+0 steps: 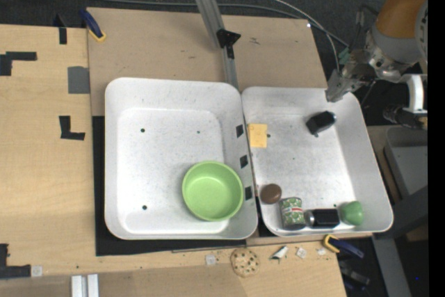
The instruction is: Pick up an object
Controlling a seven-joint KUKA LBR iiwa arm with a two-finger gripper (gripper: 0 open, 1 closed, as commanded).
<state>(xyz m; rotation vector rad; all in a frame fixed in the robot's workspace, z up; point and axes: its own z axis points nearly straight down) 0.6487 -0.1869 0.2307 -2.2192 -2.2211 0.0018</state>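
The flat tan wooden bench (pixel 160 31) spreads across the room under 2 shallow white plastic bins set side by side and touching along their inner edges. The left white bin (pixel 132 115) holds a round lime-green plastic bowl (pixel 212 190), upright, near its front right corner. The right white bin (pixel 361 149) carries everything else. The grey arm with its orange band (pixel 402 7) comes in from the right, above the far right corner of that bin, and its 2-finger gripper (pixel 336 90) hangs over the bin's far rim. From where I stand I cannot tell whether it is apart or together, and nothing shows caught in it.

A slanted grey metal post (pixel 206 3) runs down from the top to the seam between the 2 bins.

Inside the right bin, a small black blocky object (pixel 320 122) lies just below and left of the gripper, apart from it. A flat yellow square sponge-like piece (pixel 258 135) rests near the left wall. Along the front wall sit 4 things in a row: a round brown disc (pixel 270 193), a small green-labelled tin can (pixel 291 212) just beside it, a black oblong object (pixel 323 218) touching the can, and a green rounded ball-like object (pixel 352 213) against the oblong's right end.

On the bench in front of the bins lies a round speckled cookie-like disc (pixel 243 262).
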